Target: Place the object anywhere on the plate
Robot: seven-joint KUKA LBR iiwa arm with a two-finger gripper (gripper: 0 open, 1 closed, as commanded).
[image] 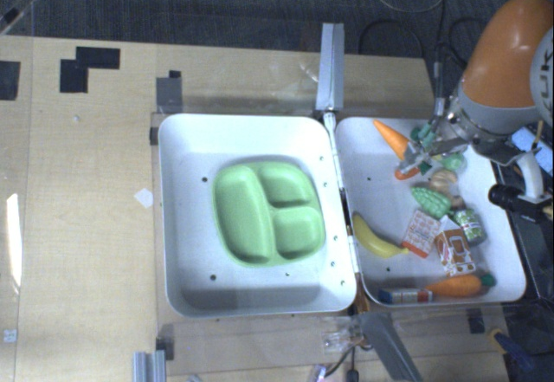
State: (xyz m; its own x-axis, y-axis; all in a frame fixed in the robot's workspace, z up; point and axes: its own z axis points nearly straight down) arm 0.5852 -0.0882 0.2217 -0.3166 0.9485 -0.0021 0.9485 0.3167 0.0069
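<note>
Two bins (173,198) side by side on a pale wooden worktop (78,198), and the green plate (268,211) sits alone in the left one with its three compartments bare. The right bin is where it gets messy: a carrot (391,138) near the top, a banana (374,239) low on the left, another carrot along the bottom wall, plus a heap of small packets (441,237) all touching each other. The tool (430,149) hangs over the top of that heap, and honestly I can't tell how wide it's open or if it's got anything, too blurry and cluttered there. So which piece is "the object" is a guess; nothing's on the plate yet. My worry: stuff packed this tight means it could pinch two items or nudge one away and come up with nothing. Dark carpet and cables run behind the worktop.
</note>
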